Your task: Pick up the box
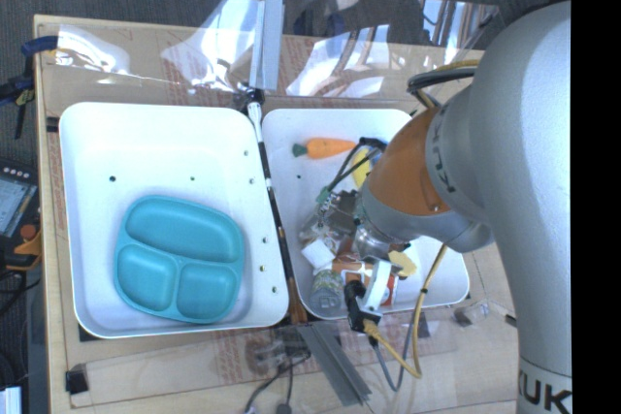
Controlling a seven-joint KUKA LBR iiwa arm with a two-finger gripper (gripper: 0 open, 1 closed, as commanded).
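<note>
The gripper [335,226] is low in the right bin [291,126], over a heap of small things near the bin's front half. A small white, box-like piece [318,254] lies just in front of the gripper. An orange and white carton [384,284] shows partly behind the robot's bracket by the front wall. The wrist and its orange band [408,179] cover much of the heap, so what sits directly under the gripper is hidden.
An orange toy carrot [328,147] lies at the back of the right bin. A clear jar-like object [327,290] stands at the front wall. The left bin [87,126] holds a teal divided tray [180,257]. Crinkled clear plastic [233,39] lies behind the bins.
</note>
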